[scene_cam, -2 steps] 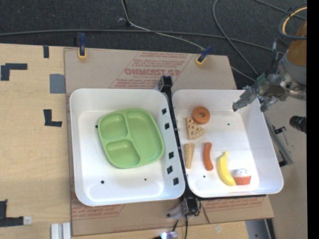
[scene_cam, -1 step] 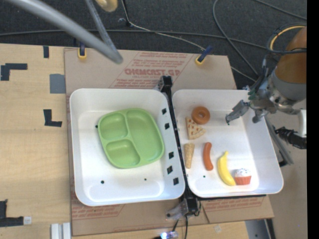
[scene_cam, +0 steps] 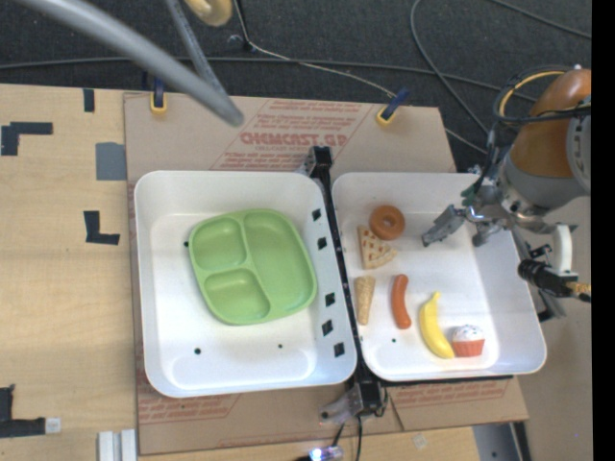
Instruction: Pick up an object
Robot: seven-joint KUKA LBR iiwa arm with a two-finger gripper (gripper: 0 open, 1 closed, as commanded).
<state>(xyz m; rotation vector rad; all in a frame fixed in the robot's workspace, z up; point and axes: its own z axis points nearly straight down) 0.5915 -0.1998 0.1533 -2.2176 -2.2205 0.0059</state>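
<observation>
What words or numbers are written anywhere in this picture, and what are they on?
Red print on the cardboard sheet under the bins: too blurred to read for certain.
Smaller red lines above and below it: too small to read.
No text is legible on the bins, the green plate or the toy food.

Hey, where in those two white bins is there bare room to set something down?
Left bin: a bare strip along its near edge, below the green plate. Right bin: open floor between the donut and the gripper. Crowded: its left and near part, with waffle, cone, hot dog, banana, cupcake.
</observation>
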